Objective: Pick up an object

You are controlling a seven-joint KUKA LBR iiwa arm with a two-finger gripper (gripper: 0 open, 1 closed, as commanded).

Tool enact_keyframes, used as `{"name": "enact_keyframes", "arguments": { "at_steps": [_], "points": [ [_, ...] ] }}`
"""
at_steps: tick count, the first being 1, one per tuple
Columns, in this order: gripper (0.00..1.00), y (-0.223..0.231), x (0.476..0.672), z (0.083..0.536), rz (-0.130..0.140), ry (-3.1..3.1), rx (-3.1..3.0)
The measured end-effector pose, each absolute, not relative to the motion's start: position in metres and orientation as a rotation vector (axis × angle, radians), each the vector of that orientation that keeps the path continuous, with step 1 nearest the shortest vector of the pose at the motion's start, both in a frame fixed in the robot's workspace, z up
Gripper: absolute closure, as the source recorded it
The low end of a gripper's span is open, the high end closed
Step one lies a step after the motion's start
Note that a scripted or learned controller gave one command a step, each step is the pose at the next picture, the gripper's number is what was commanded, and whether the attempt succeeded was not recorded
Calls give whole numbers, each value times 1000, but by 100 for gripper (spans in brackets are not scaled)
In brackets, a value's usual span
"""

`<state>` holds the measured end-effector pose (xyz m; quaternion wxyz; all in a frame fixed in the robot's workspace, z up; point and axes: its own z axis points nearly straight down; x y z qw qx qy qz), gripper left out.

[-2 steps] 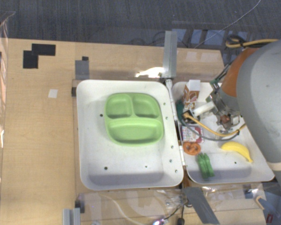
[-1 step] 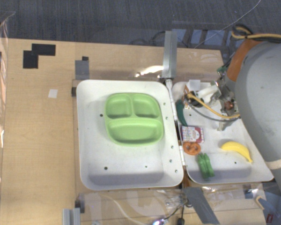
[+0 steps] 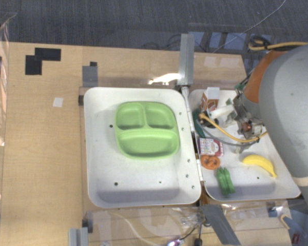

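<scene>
On the tabletop [image 3: 36, 152], seen from above at a slant, two white bins sit side by side. No brand or writing can be read anywhere; the small packets carry print too fine to make out.

Left bin [image 3: 100, 188]: it holds one green divided plate [image 3: 145, 129], lying flat near the middle, with two small compartments on its far side and one long one on its near side.

Right bin [image 3: 256, 188]: it holds several small things. A yellow banana [image 3: 260, 164] lies toward the right of the floor. A green pepper-like piece [image 3: 225, 180] lies near the front wall, just below an orange round thing [image 3: 210, 161]. Touching that is a red-and-white packet [image 3: 210, 147]. A brown-and-white carton [image 3: 210, 102] stands near the far left corner. A yellow cable [image 3: 223, 129] loops across the middle.

The grey arm [image 3: 292, 122] reaches in from the right, over the right bin. Its tool [image 3: 245, 123] hangs above the cluttered middle of that bin, near the cable; whether it is open or closed cannot be told, and nothing is seen held in it.
</scene>
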<state>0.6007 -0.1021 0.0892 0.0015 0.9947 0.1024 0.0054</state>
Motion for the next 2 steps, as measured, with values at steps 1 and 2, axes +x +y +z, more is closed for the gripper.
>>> {"name": "enact_keyframes", "arguments": {
  "at_steps": [1, 2],
  "points": [
    [0, -169, 501, 215, 1, 320, 3126],
    [0, -205, 486, 146, -5, 320, 3128]
  ]
}}
